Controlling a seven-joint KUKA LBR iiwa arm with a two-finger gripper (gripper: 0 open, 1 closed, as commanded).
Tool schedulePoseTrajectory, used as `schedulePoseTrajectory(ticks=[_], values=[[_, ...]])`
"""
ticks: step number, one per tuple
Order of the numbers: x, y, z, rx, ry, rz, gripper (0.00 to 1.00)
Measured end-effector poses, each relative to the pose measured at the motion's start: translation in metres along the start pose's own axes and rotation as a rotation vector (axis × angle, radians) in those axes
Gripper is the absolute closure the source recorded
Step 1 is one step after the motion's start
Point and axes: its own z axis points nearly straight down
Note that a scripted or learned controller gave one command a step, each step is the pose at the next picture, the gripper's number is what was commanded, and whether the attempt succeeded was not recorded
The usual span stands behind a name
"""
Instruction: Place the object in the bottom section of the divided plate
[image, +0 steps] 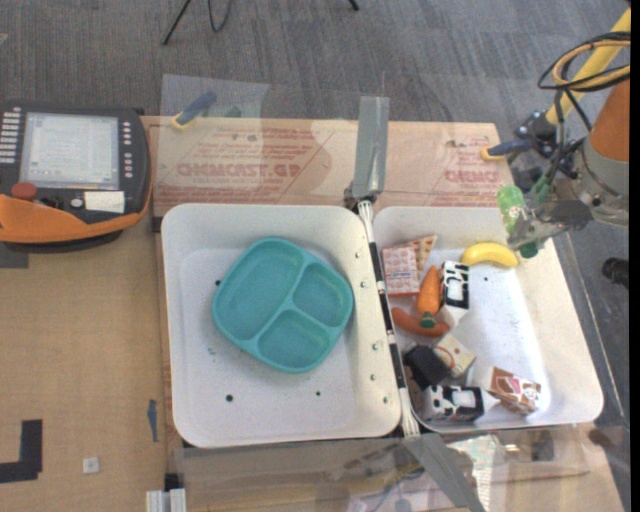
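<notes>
A teal divided plate (283, 305) with three sections lies in the left white bin (190, 400), and nothing sits in any section. My gripper (526, 238) hangs over the far right corner of the right bin (560, 330), just right of a yellow banana (490, 255). A small green thing (512, 205) shows right beside the gripper's upper part; whether it is held is unclear. The right bin also holds an orange carrot (430, 290), a black-and-white carton (456, 285) and several other toy foods.
A teach pendant (70, 170) rests on the bench at far left. A grey divider bar (372, 150) runs back from between the bins. Yellow cables (585, 60) hang at the top right above the arm. A brown packet (515, 390) and a cow-patterned toy (455, 402) lie at the right bin's front.
</notes>
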Motion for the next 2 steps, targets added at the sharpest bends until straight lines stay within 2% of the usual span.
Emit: schedulePoseTrajectory(ticks=[1,2], values=[[0.056,0.067,-0.017,-0.004,0.0,-0.192,1.0],[0.127,0.07,0.048,0.0,-0.001,-0.013,1.0]])
